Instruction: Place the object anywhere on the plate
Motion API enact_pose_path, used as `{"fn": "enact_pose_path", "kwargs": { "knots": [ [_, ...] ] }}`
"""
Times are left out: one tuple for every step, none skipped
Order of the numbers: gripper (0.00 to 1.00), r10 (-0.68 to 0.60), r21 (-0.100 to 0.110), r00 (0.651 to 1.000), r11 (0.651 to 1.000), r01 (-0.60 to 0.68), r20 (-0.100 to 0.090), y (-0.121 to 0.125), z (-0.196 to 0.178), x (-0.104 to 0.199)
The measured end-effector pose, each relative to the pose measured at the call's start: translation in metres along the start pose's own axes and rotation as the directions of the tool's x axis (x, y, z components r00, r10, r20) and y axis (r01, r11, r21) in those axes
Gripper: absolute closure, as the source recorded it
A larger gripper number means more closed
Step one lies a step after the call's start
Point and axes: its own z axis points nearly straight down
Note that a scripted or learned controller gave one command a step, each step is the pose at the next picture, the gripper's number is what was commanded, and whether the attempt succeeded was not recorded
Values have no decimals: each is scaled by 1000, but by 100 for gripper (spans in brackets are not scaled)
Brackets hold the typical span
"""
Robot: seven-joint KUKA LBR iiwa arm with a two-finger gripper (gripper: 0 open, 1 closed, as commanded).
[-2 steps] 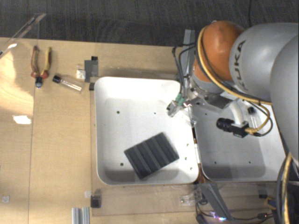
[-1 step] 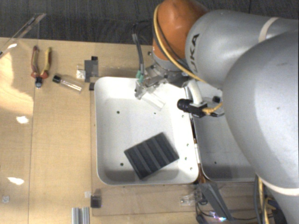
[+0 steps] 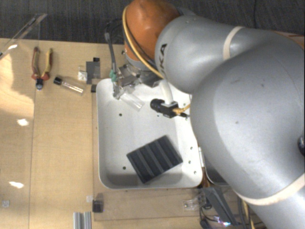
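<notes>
The fingers [image 3: 122, 88] hang over the far left corner of the bin [image 3: 106, 147], at the end of the arm [image 3: 228, 104], which comes in from the right of the view and covers that whole side. Whether they are spread or closed I cannot tell (they are pale and blur into the white floor under them), and nothing shows plainly between them.

The pad [image 3: 154, 159], black and ribbed, lies flat on the bin floor, well apart from the fingers. It is nearer the camera than they are and somewhat to their right, close to the bin's near wall. It is turned at a slant to the walls. Between pad and fingers is bare white floor marked with a few small dark dots.

The rest lies on the counter [image 3: 57, 151], outside the bin. Just to the left of the fingers, beside the bin's far corner, sits a small black and grey fitting [image 3: 92, 69]. Farther left of them lies a vial [image 3: 69, 85] with a dark cap, on its side. Farther still are the pliers [image 3: 41, 65], with red and yellow handles. Well toward the camera from the fingers, past the bin's near left corner, stands a small dark block [image 3: 97, 205]
</notes>
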Motion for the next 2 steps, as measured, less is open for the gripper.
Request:
{"fn": "enact_pose_path", "kwargs": {
  "knots": [
    [100, -234, 1, 972, 972, 234, 0, 4, 54, 10],
    [100, -688, -9, 726, 726, 688, 8, -1, 75, 0]
  ]
}}
